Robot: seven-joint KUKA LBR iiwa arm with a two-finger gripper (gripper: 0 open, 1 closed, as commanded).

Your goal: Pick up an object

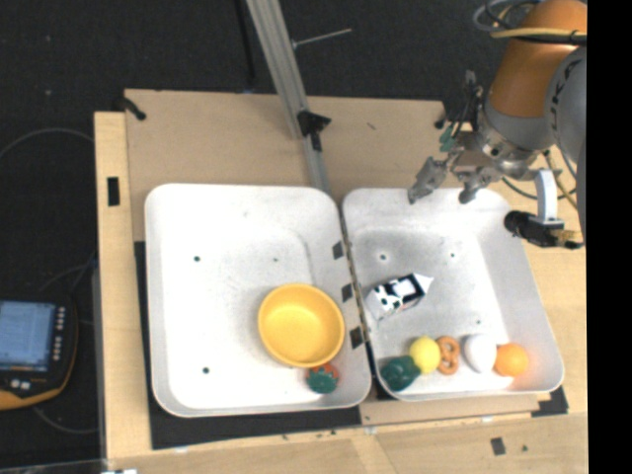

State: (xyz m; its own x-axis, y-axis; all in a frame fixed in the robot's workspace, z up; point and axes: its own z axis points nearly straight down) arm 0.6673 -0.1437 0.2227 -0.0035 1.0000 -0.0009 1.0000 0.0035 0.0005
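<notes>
— So, where is the end effector [446, 185] at this moment?

— I see it in the upper right of the frame, above the far edge of the right bin [513, 255]. Its two fingers [423, 183] are spread apart and nothing is between them. The grey arm [528, 87] with the orange band comes in from the right side.

— And the objects?

— Most are in the right bin. A black-and-white object [397, 293] lies near the bin's left wall, about the middle of the frame. Along the lower edge I see a row: a dark green piece [400, 371], a yellow ball [425, 355], a small orange-brown piece [448, 355], a white ball [480, 353] and an orange ball [512, 359], close beside each other. All are well apart from the end effector.

— The left bin [197, 225]?

— A yellow bowl [301, 324] stands upright in its lower right part, and a small green and red thing [323, 378] lies just below it. Both bins rest on the table [197, 126].
</notes>
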